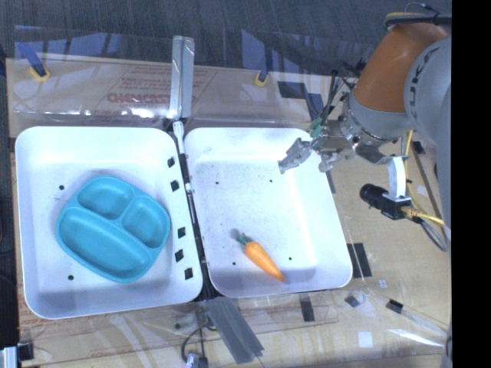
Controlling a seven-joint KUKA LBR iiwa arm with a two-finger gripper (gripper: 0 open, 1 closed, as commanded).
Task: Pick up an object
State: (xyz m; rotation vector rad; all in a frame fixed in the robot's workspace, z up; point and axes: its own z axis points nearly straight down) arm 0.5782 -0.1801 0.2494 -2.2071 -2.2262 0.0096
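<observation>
Lying near the front edge of the right-hand bin (326,221), a small orange toy carrot (261,257) points its green top toward the divider between the two bins. The left-hand bin (31,205) holds a blue three-compartment plate (113,227). The grey arm (399,75) reaches in from the right, its gripper (295,156) poised over the right bin's far corner, well apart from the carrot; whether the pincer is open cannot be told, and nothing is seen in it.

Tray (113,227) in left bin (31,148), carrot (263,259) in right bin (326,213)
</observation>
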